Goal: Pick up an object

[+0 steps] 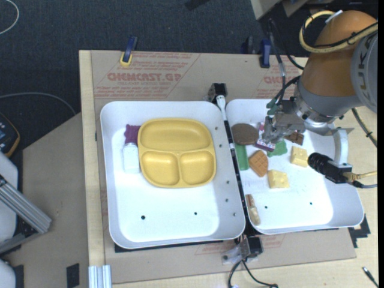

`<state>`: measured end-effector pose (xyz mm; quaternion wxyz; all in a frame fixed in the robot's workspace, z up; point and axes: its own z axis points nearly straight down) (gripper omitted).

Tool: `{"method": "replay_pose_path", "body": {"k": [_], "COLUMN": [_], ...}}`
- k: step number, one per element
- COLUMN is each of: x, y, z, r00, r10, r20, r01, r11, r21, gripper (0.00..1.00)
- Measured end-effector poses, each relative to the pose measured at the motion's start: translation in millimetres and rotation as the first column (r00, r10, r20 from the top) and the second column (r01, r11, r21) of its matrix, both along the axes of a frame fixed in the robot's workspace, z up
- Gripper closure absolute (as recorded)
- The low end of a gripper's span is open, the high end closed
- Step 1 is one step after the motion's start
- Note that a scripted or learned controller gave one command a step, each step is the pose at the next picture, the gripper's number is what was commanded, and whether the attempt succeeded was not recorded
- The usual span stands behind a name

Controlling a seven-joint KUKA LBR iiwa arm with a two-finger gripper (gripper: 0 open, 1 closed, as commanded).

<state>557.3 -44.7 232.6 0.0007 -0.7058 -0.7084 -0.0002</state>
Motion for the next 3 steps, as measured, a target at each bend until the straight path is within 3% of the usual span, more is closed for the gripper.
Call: {"method": "replay_pose_path", "body": {"k": [1,2,3], "x": [-2.4,-0.7,4.3], "y": [-15.7,-9.4,-15.8], "z": [-13.2,1.7,-14.6], "r00": [1.000,1.000,1.000], "r10": [-0.006,-0.002,-0.005], "r20": [-0.003,0.005,-0.002], "r01": [0.006,0.002,0.005], "r11": [1.000,1.000,1.000], "r21": [-0.001,-0.002,-0.001], "gripper": [1.00,1.00,1.00]}}
